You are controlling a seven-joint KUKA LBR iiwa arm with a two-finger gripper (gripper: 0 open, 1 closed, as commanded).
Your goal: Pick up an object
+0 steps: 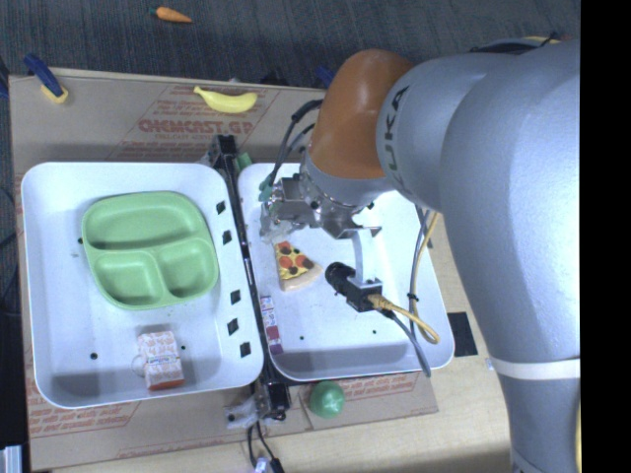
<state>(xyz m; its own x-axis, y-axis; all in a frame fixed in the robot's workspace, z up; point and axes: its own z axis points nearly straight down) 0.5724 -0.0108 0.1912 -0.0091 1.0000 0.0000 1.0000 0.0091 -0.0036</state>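
A toy pizza slice (293, 265) lies in the right bin (335, 358), near its left wall. My gripper (283, 212) hangs just above and behind the slice, at the bin's upper left, and much of it is covered by the grey wrist and orange band. Nothing is visibly held. In the left bin (44, 294) rests a green divided tray (148, 247), and a small red-and-white box (160, 357) lies in front of it.
A black fitting with a yellow cable (380, 304) hangs over the middle of the right bin. A yellow banana (227, 98) lies on the cardboard behind the bins. A green ball (326, 398) sits in front of the right bin. An orange carrot (174, 14) lies on the floor.
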